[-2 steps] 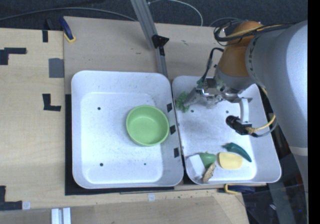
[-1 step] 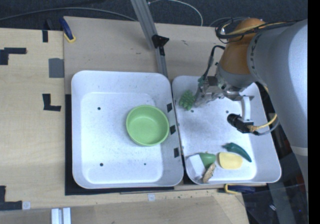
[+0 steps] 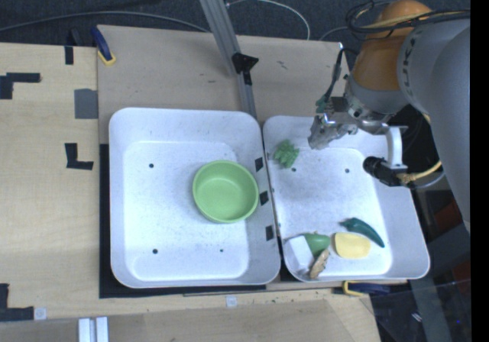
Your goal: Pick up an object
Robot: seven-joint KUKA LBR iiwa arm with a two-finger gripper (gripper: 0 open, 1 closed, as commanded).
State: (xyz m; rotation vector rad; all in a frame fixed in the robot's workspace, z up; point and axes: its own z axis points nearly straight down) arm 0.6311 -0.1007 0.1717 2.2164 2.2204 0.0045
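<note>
We look down on a light wooden bench (image 3: 46, 203) that carries two shallow white bins side by side, and behind it we see a dark carpet floor with thin cables lying on it. A grey metal pole (image 3: 221, 27) crosses the far edge of the bench at a slant and ends at the gap between the bins. Some pieces of black tape are stuck near the left edge of the bench, and a blue and yellow clamp (image 3: 103, 46) sits at its far left part. In the left bin (image 3: 137, 134) a green bowl (image 3: 225, 191) stands upright, a little toward the right wall. In the right bin (image 3: 397, 218) a small green leafy object (image 3: 286, 154) lies close to the far left corner. Along the near wall we find a green cone-shaped piece (image 3: 316, 243), a yellow object (image 3: 351, 246) just beside it, a brownish stick (image 3: 319, 262), and a dark green pepper-like thing (image 3: 364, 230) whose long axis runs slanted, its tip toward the near right corner. The gripper (image 3: 321, 137) hangs over the far edge of the right bin, near the leafy object, and nothing is between its fingers; we cannot tell whether they are spread or closed.
</note>
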